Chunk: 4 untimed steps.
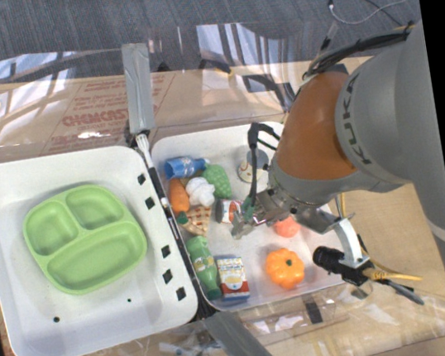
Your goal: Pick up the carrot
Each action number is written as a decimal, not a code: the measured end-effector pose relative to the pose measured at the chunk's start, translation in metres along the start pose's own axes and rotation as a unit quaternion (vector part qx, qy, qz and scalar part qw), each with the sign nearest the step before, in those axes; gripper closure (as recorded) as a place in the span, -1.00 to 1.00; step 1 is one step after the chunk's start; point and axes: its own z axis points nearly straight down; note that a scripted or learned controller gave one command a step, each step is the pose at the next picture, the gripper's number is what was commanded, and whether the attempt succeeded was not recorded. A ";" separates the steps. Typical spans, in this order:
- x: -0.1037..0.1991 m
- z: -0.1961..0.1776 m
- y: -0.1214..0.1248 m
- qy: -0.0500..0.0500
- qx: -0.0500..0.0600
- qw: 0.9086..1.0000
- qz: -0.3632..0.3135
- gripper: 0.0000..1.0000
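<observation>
Sitting against the right bin's left wall [160, 193], the carrot [178, 197] is hemmed by the blue bottle [184, 167] and cauliflower [200, 190]. The hand [242, 222] hovers nearby over the clutter; its opening I cannot tell. Best approach looks steep, fingers along the wall, where room is tight.

Grey ribbed carpet [96, 13] lying beyond a surface [94, 109] showing brown printed cardboard under glossy clear film [14, 80] catching window-like glare, grey tape strips [138, 86] crossing it.
</observation>
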 end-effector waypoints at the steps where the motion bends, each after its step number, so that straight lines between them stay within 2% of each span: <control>1: 0.000 0.000 0.000 0.000 0.000 1.000 0.000 -1.00; 2: -0.060 0.091 -0.026 0.000 -0.002 0.973 -0.232 -1.00; 3: -0.059 0.081 -0.025 0.001 -0.002 0.972 -0.235 1.00; 4: -0.029 -0.025 0.012 0.000 -0.001 0.996 -0.090 1.00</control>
